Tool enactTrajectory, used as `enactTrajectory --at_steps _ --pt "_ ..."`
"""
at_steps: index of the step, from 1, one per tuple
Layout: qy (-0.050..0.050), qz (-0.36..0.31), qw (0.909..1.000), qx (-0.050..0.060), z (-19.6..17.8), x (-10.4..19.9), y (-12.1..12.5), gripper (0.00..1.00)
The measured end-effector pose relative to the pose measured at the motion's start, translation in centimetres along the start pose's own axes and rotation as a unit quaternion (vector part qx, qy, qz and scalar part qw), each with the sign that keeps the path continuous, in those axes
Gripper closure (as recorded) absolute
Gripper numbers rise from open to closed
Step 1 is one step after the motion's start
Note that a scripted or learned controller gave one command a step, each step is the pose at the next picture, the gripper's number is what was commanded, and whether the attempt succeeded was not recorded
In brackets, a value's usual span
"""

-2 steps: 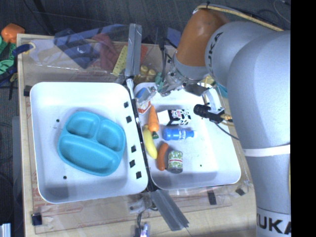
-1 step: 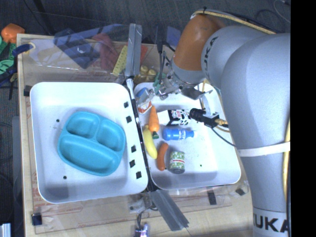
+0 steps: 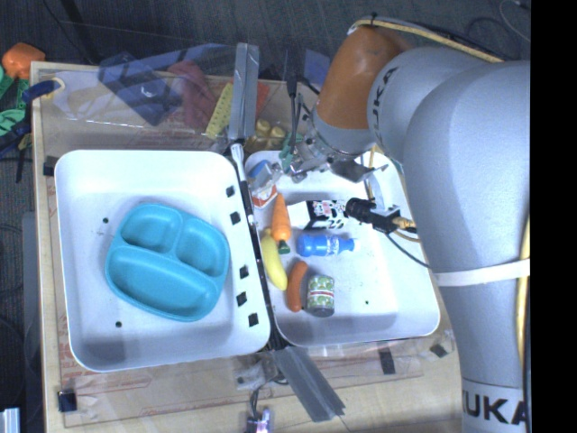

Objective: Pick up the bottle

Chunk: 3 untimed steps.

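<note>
From my feed I take the blue bottle (image 3: pixel 325 244) as my landmark. It lies on its side on the floor of the right bin (image 3: pixel 410 309), its white cap end pointing toward the arm side. Nothing grips it; it rests free.

Just up from the bottle sits a small black-and-white patterned item (image 3: pixel 325 210), almost touching it. Directly to the bottle's left, an orange carrot (image 3: pixel 282 220) lies lengthwise, and below that, still left of the bottle, a yellow banana (image 3: pixel 273 260). Below the bottle stands a small green-labelled can (image 3: pixel 320 295), with a second orange carrot-shaped piece (image 3: pixel 296 286) touching the can's left side.

The claw (image 3: pixel 297 159) is up and to the left of the bottle, well apart from it, near the far corner of the right bin, close over a white-and-red object (image 3: pixel 261 180) by the divider. I see the wrist hardware there, but I cannot tell whether the claw is parted or closed. The grey arm (image 3: pixel 451 152) with its orange band (image 3: pixel 353 75) covers the space to the bottle's right and above.

Far left of the bottle, across the divider, the left bin (image 3: pixel 81 332) holds a blue compartment tray (image 3: pixel 169 260). Both bins sit on the tabletop (image 3: pixel 379 404).
</note>
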<state>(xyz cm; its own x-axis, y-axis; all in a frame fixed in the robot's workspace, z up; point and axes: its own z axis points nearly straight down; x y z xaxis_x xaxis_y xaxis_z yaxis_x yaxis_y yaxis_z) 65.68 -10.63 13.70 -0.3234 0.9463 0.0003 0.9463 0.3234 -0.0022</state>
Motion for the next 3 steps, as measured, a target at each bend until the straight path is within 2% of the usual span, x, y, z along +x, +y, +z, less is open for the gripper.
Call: enactTrajectory --at_steps 1,2,3 --pt "0.0 0.207 0.9783 0.0 -6.2 -1.0 -0.4 0.0" --pt "-0.002 0.286 0.9581 0.004 1.1 -1.2 -0.6 0.0" --pt "0.001 0.41 0.9121 0.001 -6.2 -5.2 -1.8 0.0"
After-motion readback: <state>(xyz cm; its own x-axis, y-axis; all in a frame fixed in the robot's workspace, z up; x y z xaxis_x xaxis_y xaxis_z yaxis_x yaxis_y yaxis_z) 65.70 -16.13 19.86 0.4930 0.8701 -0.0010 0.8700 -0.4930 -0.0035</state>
